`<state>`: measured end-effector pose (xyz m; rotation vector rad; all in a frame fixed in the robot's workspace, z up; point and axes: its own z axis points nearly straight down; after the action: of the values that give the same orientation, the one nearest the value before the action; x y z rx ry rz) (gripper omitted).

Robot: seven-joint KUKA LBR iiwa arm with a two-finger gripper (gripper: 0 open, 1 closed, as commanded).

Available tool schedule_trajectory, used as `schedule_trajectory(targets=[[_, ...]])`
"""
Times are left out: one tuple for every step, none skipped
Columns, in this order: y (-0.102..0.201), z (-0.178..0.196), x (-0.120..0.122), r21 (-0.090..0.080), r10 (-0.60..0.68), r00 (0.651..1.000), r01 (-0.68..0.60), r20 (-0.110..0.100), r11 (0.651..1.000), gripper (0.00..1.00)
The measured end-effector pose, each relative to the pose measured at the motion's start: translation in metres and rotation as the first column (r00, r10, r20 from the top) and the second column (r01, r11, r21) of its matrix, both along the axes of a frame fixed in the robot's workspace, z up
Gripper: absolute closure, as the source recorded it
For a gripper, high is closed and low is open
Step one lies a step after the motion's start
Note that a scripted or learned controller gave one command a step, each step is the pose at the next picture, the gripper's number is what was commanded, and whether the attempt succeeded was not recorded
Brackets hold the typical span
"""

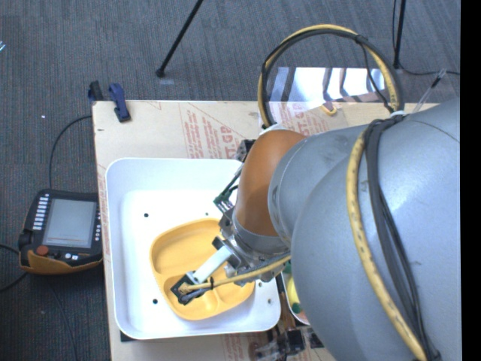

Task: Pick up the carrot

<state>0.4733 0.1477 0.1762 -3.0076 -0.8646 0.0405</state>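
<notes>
My grey arm with its orange band reaches down over the right side of the left white bin. The gripper hangs below the wrist, over the right part of a yellow shallow dish lying in that bin. The wrist's bulk covers the gripper's tips. A small yellow-green thing peeks out beside the arm at the edge of the right bin; I cannot tell what it is. The arm hides most of the right bin.
Both bins rest on a cardboard-topped bench, with a blue clamp at its back left corner. A hand-held control pendant lies on the floor to the left. Tripod legs stand behind the bench.
</notes>
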Motion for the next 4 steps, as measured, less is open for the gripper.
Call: schedule_trajectory(targets=[[-0.011,-0.015,0.048,-0.002,0.039,0.999,-0.039,0.014,0.999,1.00],[-0.010,-0.014,0.048,-0.002,0.040,0.999,-0.040,0.014,0.999,0.00],[0.001,-0.052,-0.001,0.002,0.338,0.941,-0.338,0.012,0.941,0.00],[-0.001,0.004,0.051,-0.002,0.056,0.998,-0.056,0.017,0.998,0.00]])
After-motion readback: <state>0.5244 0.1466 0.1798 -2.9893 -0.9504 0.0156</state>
